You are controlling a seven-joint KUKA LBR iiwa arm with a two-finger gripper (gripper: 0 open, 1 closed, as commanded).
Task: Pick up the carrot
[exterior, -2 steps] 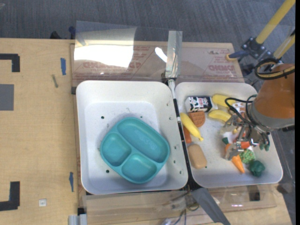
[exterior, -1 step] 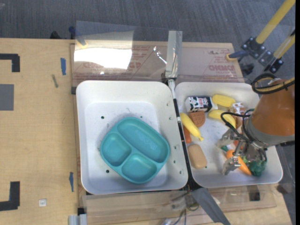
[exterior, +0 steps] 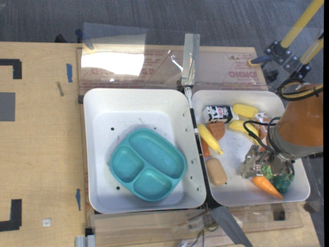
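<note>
Hovering: the gripper point(exterior: 262, 164) hangs low in the right bin point(exterior: 303, 192), just above the carrot's thick end.
Claw: its metal parts blur into the clutter beneath, so I cannot tell how wide it stands, and nothing I can see sits in it.
Carrot: the carrot point(exterior: 267, 185) lies flat at about five o'clock in the right bin, near the front wall, thick end towards ten o'clock, tip towards four.
Greens: a dark green tuft point(exterior: 282, 182) lies touching the carrot at its two o'clock; whether it belongs to the carrot I cannot tell.
Neighbours: a tan roll point(exterior: 216, 171) lies well apart at the carrot's nine o'clock; a banana point(exterior: 209, 139) and other yellow pieces point(exterior: 243, 110) lie up towards eleven and twelve.
Left bin: a teal tray point(exterior: 148, 163) rests in it.
Handling: likely a light, stiff plastic toy, smooth, tapered and apt to roll or squirt out of a pinch.
Hold: best taken across the thick half, jaws square to its long axis, clear of the tip and the front wall.
Risk: closing on the greens or tip would probably lose it.
</note>
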